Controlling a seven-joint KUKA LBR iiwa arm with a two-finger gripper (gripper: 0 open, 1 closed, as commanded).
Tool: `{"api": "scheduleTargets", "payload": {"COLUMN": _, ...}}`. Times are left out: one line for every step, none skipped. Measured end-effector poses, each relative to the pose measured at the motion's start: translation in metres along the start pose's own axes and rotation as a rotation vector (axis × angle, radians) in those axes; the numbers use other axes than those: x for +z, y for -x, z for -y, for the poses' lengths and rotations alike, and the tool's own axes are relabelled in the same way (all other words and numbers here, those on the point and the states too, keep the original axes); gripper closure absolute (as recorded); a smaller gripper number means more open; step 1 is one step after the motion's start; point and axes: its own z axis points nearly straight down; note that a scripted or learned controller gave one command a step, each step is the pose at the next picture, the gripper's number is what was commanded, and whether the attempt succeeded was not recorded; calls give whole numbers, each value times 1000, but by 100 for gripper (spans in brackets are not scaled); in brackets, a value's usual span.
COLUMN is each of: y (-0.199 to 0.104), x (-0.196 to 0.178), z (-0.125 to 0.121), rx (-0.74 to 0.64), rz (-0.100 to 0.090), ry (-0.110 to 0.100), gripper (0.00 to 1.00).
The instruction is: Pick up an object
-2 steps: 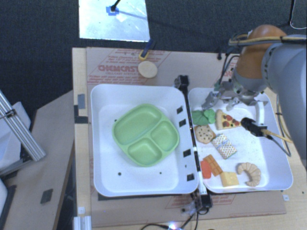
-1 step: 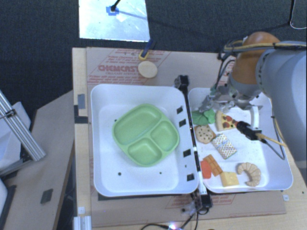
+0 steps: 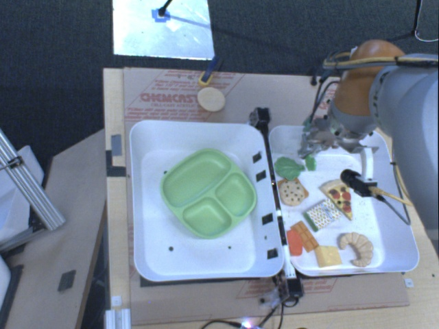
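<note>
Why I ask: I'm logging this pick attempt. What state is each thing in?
Gripper: low over the right bin, by the leaf.
Plate: right side up, flat in the left bin.
Leaf: lying on the bin floor.
Cookie: lying flat, beside the leaf.
Pizza slice: lying flat, topping side up.
Croissant: lying flat, apart from the gripper.

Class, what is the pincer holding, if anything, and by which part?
Cannot be told: the pincer hovers by the green leaf, its grip unclear.
</note>
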Motion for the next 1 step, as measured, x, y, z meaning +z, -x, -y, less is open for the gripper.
{"api": "scheduleTargets", "payload": {"y": 7, "x": -54, "z": 5, "rx": 7, "rz": -2, "ry": -7, "gripper": 100}}
